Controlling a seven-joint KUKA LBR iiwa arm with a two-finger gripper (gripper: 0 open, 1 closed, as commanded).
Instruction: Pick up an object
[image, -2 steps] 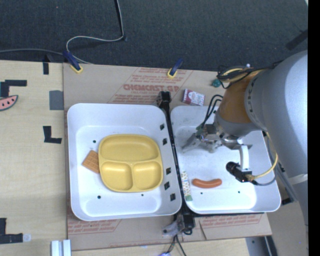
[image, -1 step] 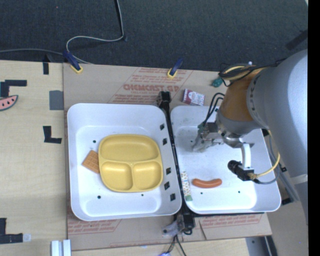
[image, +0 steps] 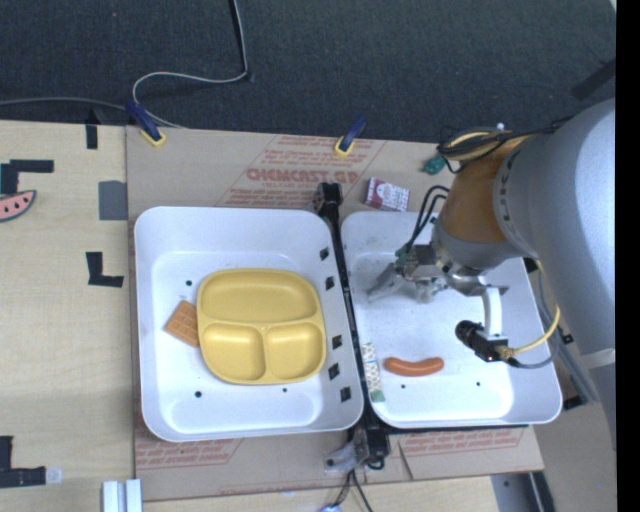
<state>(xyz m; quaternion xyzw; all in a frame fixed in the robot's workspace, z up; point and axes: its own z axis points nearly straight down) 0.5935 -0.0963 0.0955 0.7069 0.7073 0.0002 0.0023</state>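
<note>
While the hand (image: 385, 283) hung low in the right white bin (image: 520, 400), grip state indeterminate, the orange sausage-shaped toy (image: 414, 366) lay unpicked at five o'clock.

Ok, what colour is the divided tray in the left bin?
Yellow, plain with no pattern: the divided tray shows clearly in the camera view.

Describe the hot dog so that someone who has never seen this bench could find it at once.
Start with the two white bins and take the right bin, the one under the grey arm. Near its front edge, below the gripper, lies the hot dog, a small orange-red sausage shape lying flat. It is the only loose item on that bin's floor; the yellow divided plate sits in the left bin.
</note>
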